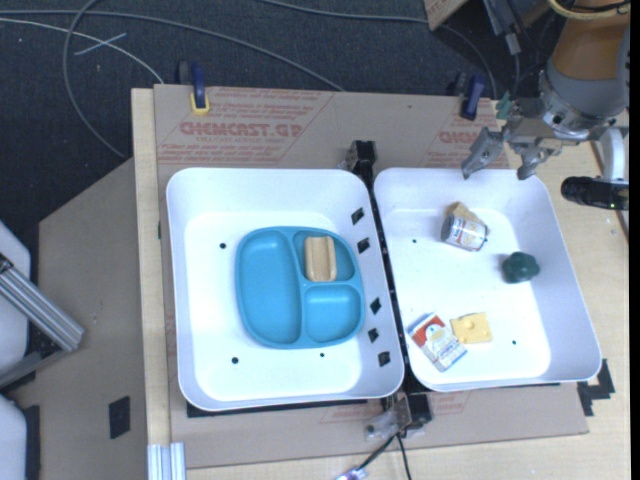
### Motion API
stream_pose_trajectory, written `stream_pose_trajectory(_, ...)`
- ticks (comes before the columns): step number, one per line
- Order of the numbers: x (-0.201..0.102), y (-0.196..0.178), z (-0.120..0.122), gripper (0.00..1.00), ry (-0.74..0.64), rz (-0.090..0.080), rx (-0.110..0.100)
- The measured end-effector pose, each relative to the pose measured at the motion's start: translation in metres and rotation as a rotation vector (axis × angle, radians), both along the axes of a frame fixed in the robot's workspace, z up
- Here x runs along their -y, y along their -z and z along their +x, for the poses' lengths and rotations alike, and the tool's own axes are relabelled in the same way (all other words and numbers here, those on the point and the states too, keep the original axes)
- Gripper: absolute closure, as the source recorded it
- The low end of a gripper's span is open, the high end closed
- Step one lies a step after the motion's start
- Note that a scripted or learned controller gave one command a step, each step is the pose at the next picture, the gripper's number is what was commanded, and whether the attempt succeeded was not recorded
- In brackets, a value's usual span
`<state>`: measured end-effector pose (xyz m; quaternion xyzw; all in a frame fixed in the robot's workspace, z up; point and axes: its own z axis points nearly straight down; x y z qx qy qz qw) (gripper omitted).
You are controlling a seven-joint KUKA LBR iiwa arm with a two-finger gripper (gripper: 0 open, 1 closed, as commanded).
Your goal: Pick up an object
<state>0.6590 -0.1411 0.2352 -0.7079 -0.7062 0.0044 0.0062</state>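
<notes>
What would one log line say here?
two-finger gripper: open, holding nothing | above right white bin far edge | small metal can: lying in bin

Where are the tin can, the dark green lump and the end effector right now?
tin can (464, 229), camera view, on its side wall.
dark green lump (519, 267), camera view, on its top.
end effector (505, 165), camera view, midway between the spread fingertips.

The right bin (560, 268) holds a can (464, 230) near its far middle, a green lump (519, 266) just right of it, and a red card (436, 340) touching a yellow piece (471, 328) at the near side. Bare floor lies between these pairs and along the left wall. In the left bin (200, 268), a blue tray (270, 288) fills the middle, a tan block (320, 258) in its far-right compartment; bare margins ring it.
</notes>
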Motion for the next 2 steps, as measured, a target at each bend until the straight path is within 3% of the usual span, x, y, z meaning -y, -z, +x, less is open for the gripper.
stream_pose_trajectory(1,0.000,-0.009,0.003,0.00,-0.003,-0.002,0.014)
stream_pose_trajectory(2,0.006,0.035,0.001,0.00,-0.002,-0.002,0.009)
